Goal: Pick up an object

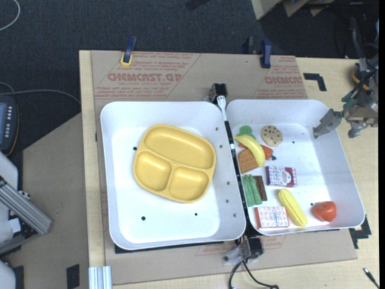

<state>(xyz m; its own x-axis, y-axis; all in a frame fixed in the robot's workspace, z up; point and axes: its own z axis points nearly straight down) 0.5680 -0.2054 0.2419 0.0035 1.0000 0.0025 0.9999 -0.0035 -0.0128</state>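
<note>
Right bin (pixel 337 149) holds the loose items, all in its left and lower part. Banana (pixel 251 149) lies against the left wall, tilted, with a green piece (pixel 245 130) just above it and a brown wedge (pixel 247 160) just below, touching. Cookie (pixel 271 135) sits just right of the banana's upper end. A small orange bit (pixel 267 153) shows beside the banana's lower end.

Below these: a green and brown bar pair (pixel 253 189) along the left wall, upright in the view. A small red-and-white packet (pixel 281 176) just to their right. Corn (pixel 292 206) lies slanted below that packet, its lower end near a flat red-and-white box (pixel 271 217) at the front wall. Tomato (pixel 325 211) sits apart in the front right corner.

Gripper (pixel 337 124) hangs at the bin's upper right edge, well apart from every item. Nothing between its fingers; one grey finger (pixel 325 124) points down-left over the rim. Whether the fingers stand wide or narrow, cannot tell at this angle.

Left bin (pixel 120 179) carries a yellow three-compartment tray (pixel 174 162), set at a slant near the middle.

Both bins rest on a brown board (pixel 180 77), clamped at the far edge by a yellow clamp (pixel 127 54) and a blue clamp (pixel 265 53).
</note>
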